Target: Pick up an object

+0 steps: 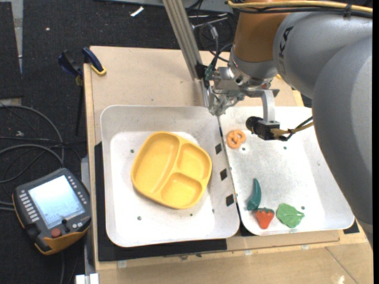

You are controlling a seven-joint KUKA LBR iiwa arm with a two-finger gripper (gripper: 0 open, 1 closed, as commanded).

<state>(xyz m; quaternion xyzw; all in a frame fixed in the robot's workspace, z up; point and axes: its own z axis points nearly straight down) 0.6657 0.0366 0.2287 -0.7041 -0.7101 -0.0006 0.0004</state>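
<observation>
1. Pretzel-shaped orange toy lies flat at the far-left corner of the right bin, just beside the ridge where the two bins meet.
2. Above it the grey arm comes in from the right, its orange band over the wrist, which points down toward the bins' shared far edge.
3. The hand hangs over that edge, near the toy and slightly up-left of it; whether it is released or clenched I cannot tell.
4. A teal pepper, a red strawberry and a green leaf sit clustered at the right bin's near side, well apart from the hand.
5. A yellow divided plate fills the left bin.
6. No legible writing.
</observation>
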